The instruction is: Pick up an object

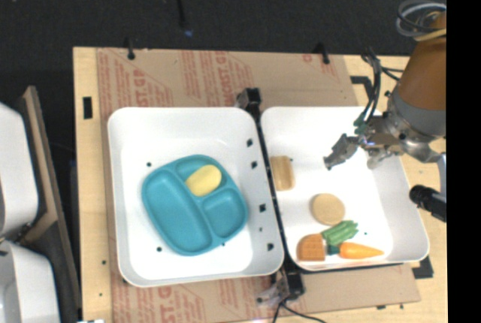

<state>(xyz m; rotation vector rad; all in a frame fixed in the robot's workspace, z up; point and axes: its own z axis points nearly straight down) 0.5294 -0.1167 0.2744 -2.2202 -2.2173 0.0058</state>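
- A dark floor surrounded a wooden tabletop [188, 77] that carried two shallow white bins side by side, the left bin [131, 134] and the right bin [301, 126].
- In the left bin lay a blue divided plate [180, 216], with a yellow rounded piece [203, 180] resting in one of its upper compartments.
- The right bin held the likely candidates for picking: a tan block [282, 173] against the bin's left wall, a round tan biscuit [328, 209] near the middle, and along the front wall an orange-brown piece [311, 248], a green vegetable [340, 231] and an orange carrot [361, 251] close together, seemingly touching.
- The arm [421, 89] reached in from the right, its pincer [353, 150] hovering over the bare upper part of the right bin, well apart from every item.
- Whether the pincer was open or closed could not be told; nothing was visible in it.
- The step in hand looked like the approach, with no object chosen or lifted yet.
- The next move would probably call for travel toward the biscuit, the nearest and most isolated item, then a straight descent; the crowded front cluster looked harder to grasp cleanly.
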